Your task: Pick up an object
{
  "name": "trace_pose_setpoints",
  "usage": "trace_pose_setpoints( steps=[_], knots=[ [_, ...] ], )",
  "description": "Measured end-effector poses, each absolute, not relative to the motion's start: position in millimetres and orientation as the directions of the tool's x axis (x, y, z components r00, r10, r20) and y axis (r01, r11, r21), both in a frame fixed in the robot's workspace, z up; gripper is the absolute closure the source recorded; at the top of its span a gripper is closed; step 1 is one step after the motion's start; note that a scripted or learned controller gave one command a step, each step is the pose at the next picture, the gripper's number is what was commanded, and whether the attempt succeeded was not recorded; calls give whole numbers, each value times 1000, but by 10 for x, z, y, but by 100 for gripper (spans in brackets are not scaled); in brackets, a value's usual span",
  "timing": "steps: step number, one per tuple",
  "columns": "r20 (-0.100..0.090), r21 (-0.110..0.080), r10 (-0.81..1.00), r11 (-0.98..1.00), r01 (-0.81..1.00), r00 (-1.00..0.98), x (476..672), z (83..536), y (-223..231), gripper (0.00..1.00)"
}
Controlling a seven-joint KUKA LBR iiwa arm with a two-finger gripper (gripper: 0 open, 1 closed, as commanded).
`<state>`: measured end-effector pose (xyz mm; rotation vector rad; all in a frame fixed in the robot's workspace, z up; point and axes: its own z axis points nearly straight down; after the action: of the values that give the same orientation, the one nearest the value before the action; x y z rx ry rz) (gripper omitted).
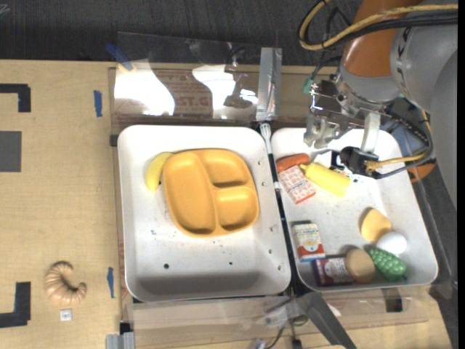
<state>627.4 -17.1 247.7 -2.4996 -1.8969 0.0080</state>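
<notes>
Fingers (317,138): state unclear, seemingly above yellow block (328,179) | right bin (419,217): clutter | left bin (138,217): orange tray (211,191)

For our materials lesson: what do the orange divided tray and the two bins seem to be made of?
Orange divided tray: probably moulded plastic, smooth satin surface with soft highlights and rounded compartments. Left bin and right bin: likely hard white plastic, slightly glossy, scuffed and speckled.
</notes>
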Motion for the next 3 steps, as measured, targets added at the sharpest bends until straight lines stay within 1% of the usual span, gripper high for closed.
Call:
trace_pose_setpoints(
  steps=[1,2,3],
  knots=[
    [-2,-4,894,-448,894,448,6665,3003,806,100],
    [-3,-3,987,-158,987,158,6625,3285,1373,100],
    [-2,-4,979,-205,979,205,6657,3577,2033,100]
  ],
)
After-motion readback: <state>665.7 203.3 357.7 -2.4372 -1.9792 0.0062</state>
